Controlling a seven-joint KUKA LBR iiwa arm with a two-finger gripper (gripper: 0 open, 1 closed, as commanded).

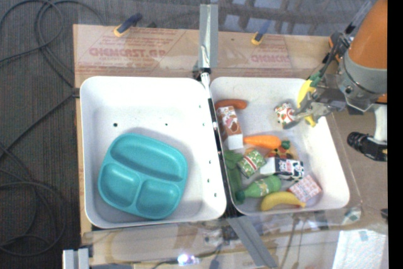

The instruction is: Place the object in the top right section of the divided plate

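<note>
A teal divided plate (104, 177) lies in the left bin (94, 104), toward its front. It has one long section at the back and two smaller ones at the front, and nothing lies in them. My gripper (308, 111) hangs over the back right part of the right bin (337, 164), reaching in from the right. A small white and red toy (284, 114) sits just left of its tip, and a yellow piece (305, 92) shows right beside it. Whether either is held is unclear.
The right bin holds several toy foods: a brown sausage (231, 103), a red-labelled bottle (230, 124), a carrot (263, 142), a green can (252, 161), a cow-patterned carton (287, 167), a green bottle (262, 187), a banana (281, 200) and a pink box (306, 188). A metal bar (208, 41) stands behind the bins.
</note>
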